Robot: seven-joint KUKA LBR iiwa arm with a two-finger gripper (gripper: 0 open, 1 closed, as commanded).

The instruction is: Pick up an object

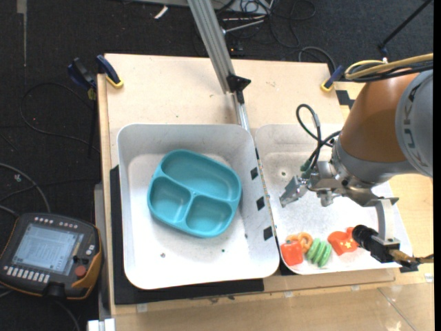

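A dark carpeted floor strewn with black cables surrounds a pale wooden bench (pixel 179 88), and a handheld control pad (pixel 48 250) with a lit screen lies on the floor off its left corner. Two shallow white bins sit side by side on the bench. The left bin (pixel 138 150) holds a teal plate (pixel 194 193) with three compartments, lying flat near its middle and tilted a little to the bin's edges. The right bin (pixel 275 147) is partly covered by the arm (pixel 386 129), a bulky grey and orange body reaching in from the right. The gripper (pixel 295 190) hangs over the middle of the right bin, pointing toward the divider between the bins; whether its jaws are apart or together I cannot tell, and nothing shows between them. Along the near edge of the right bin lie the small toys: a red and orange piece (pixel 294 248), a green ridged piece (pixel 318 252) just beside it, and a red piece (pixel 342 242) to the right, next to a black part of the arm's gear. All three lie apart from the gripper, nearer the front rim. A slanted metal rail (pixel 210 33) rises from the bench's far side.
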